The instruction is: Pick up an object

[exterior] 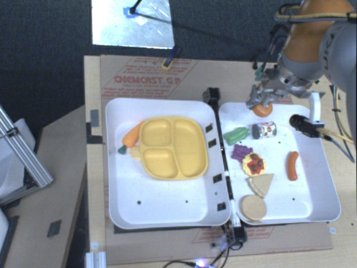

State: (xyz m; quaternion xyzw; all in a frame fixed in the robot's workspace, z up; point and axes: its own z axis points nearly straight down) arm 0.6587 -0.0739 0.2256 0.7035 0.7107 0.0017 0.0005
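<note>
My gripper (262, 103) hangs over the back edge of the right bin (318, 197), and a small round orange object (262, 110) shows between its fingertips. The gripper is shut on that orange object. Below it in the right bin lie a green pickle (236, 134), a small can (264, 130), purple grapes (241, 151), a red and yellow piece (254, 163), a red sausage (292, 166), a tan wedge (261, 183) and a round cookie (253, 207).
The left bin (120, 200) holds a yellow divided plate (170, 148), with a carrot (132, 134) against its left side. A black divider (222, 149) runs between the bins. A shiny square sheet (133, 15) lies behind the bench.
</note>
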